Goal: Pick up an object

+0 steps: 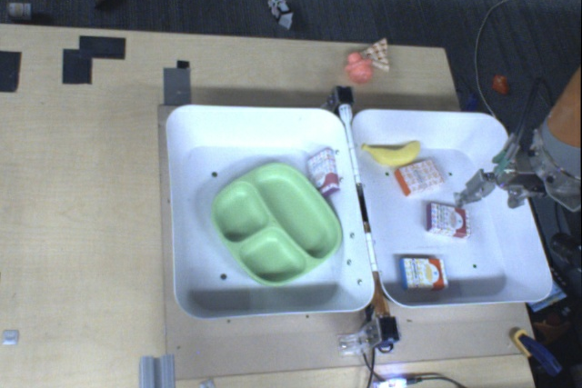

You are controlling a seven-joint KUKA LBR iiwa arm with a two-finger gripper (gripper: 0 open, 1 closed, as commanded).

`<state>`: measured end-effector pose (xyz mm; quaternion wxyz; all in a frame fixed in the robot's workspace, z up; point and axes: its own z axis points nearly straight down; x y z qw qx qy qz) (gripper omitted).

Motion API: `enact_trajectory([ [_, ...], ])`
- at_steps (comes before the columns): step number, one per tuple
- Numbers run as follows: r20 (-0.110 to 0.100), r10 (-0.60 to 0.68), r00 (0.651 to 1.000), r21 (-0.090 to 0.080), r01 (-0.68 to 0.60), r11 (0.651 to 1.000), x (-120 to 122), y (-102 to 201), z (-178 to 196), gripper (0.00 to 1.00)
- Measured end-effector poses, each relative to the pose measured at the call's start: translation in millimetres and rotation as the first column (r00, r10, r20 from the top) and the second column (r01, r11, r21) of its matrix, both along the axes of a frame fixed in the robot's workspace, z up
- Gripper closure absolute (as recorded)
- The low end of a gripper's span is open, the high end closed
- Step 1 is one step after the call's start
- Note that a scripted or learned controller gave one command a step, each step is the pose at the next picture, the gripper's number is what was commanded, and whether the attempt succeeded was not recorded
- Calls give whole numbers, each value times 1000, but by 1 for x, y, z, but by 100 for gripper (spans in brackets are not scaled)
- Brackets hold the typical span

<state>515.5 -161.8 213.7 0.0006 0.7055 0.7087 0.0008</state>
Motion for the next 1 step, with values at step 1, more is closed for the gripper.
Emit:
enact_trajectory([
  [1,-2,-2,1000,1,2,1000,-29,23,-105,0],
])
